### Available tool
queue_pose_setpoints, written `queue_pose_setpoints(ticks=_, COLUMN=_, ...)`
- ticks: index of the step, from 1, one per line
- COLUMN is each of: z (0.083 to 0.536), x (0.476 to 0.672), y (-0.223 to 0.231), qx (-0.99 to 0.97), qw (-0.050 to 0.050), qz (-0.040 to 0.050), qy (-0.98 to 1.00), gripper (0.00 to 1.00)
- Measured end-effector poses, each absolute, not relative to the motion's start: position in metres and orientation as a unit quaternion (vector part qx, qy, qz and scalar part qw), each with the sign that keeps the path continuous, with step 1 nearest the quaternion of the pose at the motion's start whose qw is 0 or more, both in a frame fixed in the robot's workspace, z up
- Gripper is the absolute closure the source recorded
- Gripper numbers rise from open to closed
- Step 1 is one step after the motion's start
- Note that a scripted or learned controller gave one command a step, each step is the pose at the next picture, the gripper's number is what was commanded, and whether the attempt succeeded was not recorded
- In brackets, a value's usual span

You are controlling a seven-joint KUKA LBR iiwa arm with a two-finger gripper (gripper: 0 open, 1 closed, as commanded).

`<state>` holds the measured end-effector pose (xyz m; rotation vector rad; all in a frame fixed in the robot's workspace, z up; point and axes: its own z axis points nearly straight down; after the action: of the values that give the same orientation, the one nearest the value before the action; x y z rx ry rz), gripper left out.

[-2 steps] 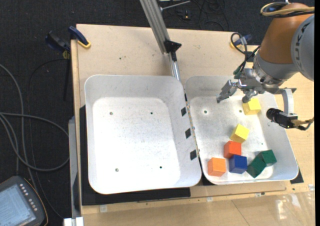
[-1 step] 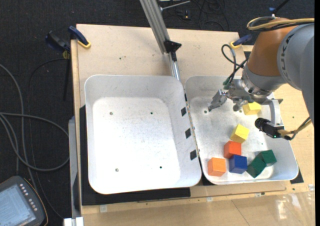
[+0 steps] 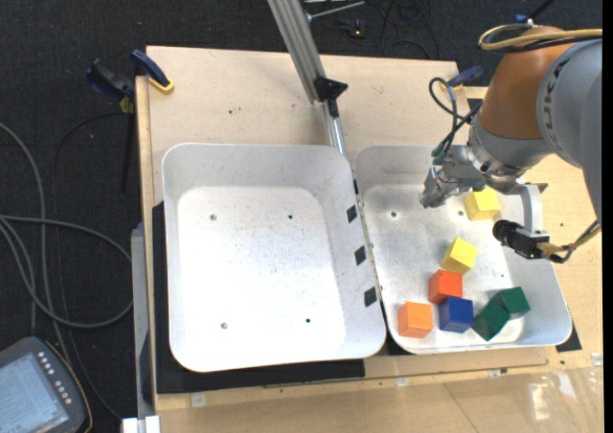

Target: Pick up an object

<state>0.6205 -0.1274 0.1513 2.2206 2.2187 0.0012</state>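
Note:
My gripper [image 3: 433, 193] hangs low over the upper part of the right bin [image 3: 402, 230], pointing down at its floor. A yellow block [image 3: 482, 203] lies just to its right, partly behind the wrist hardware. Lower in that bin sit a second yellow block [image 3: 461, 255], a red-orange block [image 3: 445, 284], an orange block [image 3: 415, 318], a blue block [image 3: 456, 313] and two green blocks [image 3: 514, 301], [image 3: 491, 319]. I see nothing held under the gripper.
The left bin [image 3: 192, 230] lies beside the right one. A metal pole [image 3: 297, 34] slants from the top down to the gap between the bins. A blue and yellow clamp [image 3: 144, 72] grips the bench's far left corner.

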Motion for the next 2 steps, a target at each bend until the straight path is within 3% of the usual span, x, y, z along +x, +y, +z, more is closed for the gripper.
queue_pose_setpoints(ticks=2, z=0.249, x=0.628, y=-0.128, qx=0.706, qw=0.004, qz=0.002, qy=0.708, gripper=1.0)
